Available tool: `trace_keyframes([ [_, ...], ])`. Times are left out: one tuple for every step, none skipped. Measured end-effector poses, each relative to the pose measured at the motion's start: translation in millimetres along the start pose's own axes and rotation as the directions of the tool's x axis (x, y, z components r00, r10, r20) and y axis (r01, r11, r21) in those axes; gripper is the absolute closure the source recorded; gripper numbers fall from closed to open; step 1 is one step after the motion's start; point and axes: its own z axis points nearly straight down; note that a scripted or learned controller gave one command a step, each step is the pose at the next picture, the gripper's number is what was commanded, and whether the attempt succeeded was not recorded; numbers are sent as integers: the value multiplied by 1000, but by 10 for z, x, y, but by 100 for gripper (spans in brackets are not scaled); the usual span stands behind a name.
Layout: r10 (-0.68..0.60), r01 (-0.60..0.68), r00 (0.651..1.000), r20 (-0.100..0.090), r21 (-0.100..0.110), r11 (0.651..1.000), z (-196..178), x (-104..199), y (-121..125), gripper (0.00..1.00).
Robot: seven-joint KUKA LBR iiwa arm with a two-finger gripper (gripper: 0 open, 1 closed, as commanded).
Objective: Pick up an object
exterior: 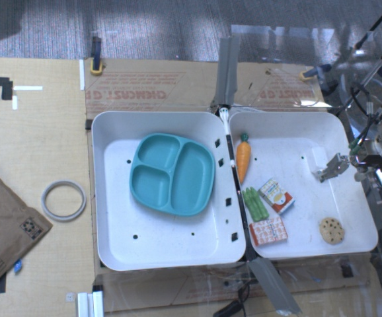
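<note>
Reaching in from the frame's right edge, the gripper (328,170) hangs over the right bin (297,127); whether it is released or clenched cannot be told. Below it lies a cookie (332,230); to its left sit a small carton (276,195), green beans (256,203) and a carrot (243,158). A teal divided plate (173,174) fills the left bin (112,197) on the cardboard-covered bench (32,150).

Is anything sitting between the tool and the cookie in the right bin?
Nothing visible. The tool hangs over bare white floor of the right bin, and the cookie lies below it in the image, apart from other items.
</note>
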Motion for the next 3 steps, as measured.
trace_keyframes([
  [-109,109,994,1,-1,994,718,545,-46,0],
  [-127,127,992,1,-1,992,1120,986,-171,0],
  [-123,123,992,1,-1,992,1034,973,-170,100],
])
